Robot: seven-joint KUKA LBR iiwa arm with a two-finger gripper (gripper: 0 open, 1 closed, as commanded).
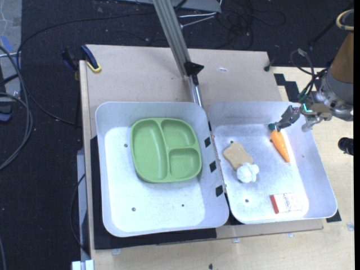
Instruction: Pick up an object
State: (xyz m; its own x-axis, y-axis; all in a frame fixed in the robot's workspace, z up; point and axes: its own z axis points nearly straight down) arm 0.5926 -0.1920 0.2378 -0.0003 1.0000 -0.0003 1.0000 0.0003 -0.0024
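An orange carrot (pixel 280 144) lies in the right bin (pixel 320 173) near its far right side, green end pointing to the back. My gripper (pixel 297 120) hangs just behind and to the right of the carrot's green end, over the bin's back right corner. Its fingers stand apart with nothing between them. A tan bread-like piece (pixel 236 154) and a white lumpy object (pixel 247 172) lie together in the bin's left middle. A small red and white box (pixel 287 202) rests near the front right corner.
The left bin (pixel 107 167) holds a green divided plate (pixel 166 149). A grey metal pole (pixel 174 32) slants down to the seam between the bins at the back. Black clips (pixel 215 165) line that seam. Cables trail on the dark floor around the bench.
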